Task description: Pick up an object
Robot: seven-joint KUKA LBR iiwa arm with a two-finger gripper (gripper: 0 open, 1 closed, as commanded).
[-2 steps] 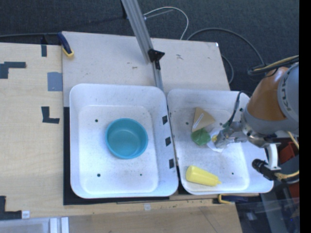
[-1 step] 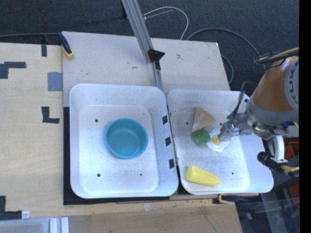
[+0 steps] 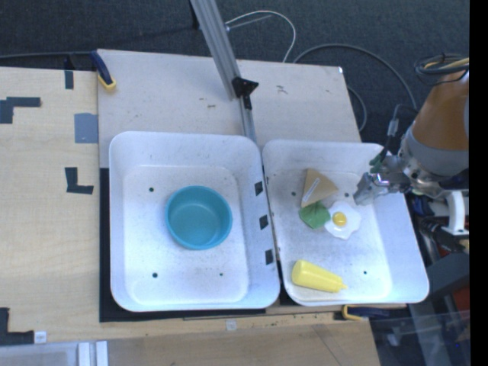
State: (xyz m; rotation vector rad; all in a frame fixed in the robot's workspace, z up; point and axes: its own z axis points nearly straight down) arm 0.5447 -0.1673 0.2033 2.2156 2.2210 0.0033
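The arm reaches in from the right, its gripper [image 3: 364,191] low over the right bin [image 3: 396,273]; its state I cannot tell. That bin holds a tan wedge [image 3: 319,184], green piece [image 3: 313,216], fried egg [image 3: 341,222] and yellow piece [image 3: 316,277]. The left bin [image 3: 130,280] holds a blue bowl [image 3: 199,216].

A pale wooden counter [image 3: 46,204] lies under even light, with dark tape marks [image 3: 72,180] left of a lighter board [image 3: 175,97]. Behind the board spreads dark carpet floor [image 3: 91,14], where thin cables [image 3: 274,21] loop. A grey metal pole [image 3: 217,36] slants across the board's far edge, a yellow-tipped clamp [image 3: 103,71] gripping its left corner.
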